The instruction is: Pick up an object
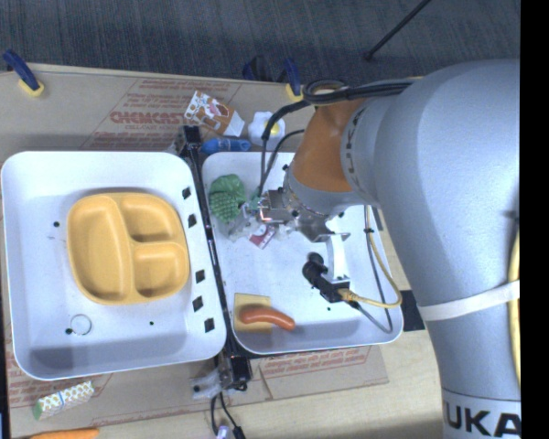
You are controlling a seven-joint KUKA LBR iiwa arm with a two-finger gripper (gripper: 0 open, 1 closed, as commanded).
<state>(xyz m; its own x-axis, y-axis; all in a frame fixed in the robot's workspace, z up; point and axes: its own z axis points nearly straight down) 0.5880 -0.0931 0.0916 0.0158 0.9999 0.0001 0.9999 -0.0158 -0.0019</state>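
Camera view, claw [259, 214]: low in the right bin [384, 323], beside the green broccoli toy [226, 196]; whether apart or together, cannot tell.
Red-white object [262, 237]: lies just under the claw.
Hot dog toy [264, 317]: front edge, well apart.
Handling: probably light, stiff plastic; take the broccoli toy across its bumpy middle.

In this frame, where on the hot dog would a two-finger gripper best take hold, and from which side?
Probably across the middle of the hot dog, coming straight down. It lies flat near the right bin's front wall with its long axis running left-right in the view, so fingers closing front-to-back would span its narrow width. The yellow piece touches its left end, so stay off that end.
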